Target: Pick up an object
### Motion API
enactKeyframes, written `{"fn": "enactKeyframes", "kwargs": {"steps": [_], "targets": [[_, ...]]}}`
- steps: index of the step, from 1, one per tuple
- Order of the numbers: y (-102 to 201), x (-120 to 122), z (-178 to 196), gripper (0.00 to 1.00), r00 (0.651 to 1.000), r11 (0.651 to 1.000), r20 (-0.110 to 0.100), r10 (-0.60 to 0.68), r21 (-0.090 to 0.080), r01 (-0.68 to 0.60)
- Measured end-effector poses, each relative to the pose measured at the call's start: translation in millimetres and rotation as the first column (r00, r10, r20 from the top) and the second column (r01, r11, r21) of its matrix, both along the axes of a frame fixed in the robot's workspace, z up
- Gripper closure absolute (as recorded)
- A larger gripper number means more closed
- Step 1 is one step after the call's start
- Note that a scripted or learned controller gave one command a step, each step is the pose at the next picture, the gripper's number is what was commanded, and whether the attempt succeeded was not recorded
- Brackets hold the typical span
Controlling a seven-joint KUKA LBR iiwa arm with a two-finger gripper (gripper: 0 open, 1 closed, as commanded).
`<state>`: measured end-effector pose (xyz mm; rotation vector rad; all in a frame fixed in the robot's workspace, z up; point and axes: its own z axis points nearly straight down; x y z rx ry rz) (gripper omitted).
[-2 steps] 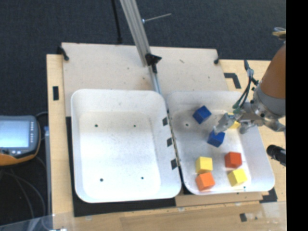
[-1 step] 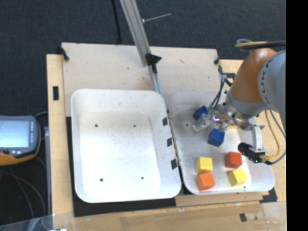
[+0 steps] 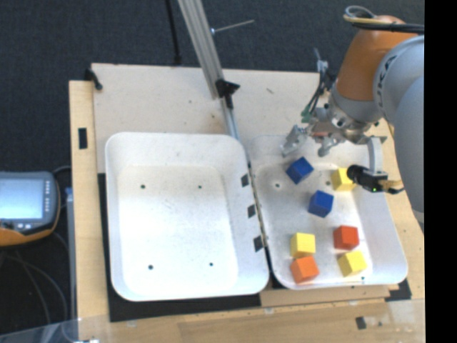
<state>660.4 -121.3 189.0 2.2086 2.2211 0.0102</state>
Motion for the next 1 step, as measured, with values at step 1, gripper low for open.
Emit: {"fn": "enactKeyframes", "kwargs": {"steps": [1], "targets": [[-17.9, -123.9, 87.6, 0.00, 1.000, 1.000, -0.008, -0.008, 0.001, 0.008]]}}
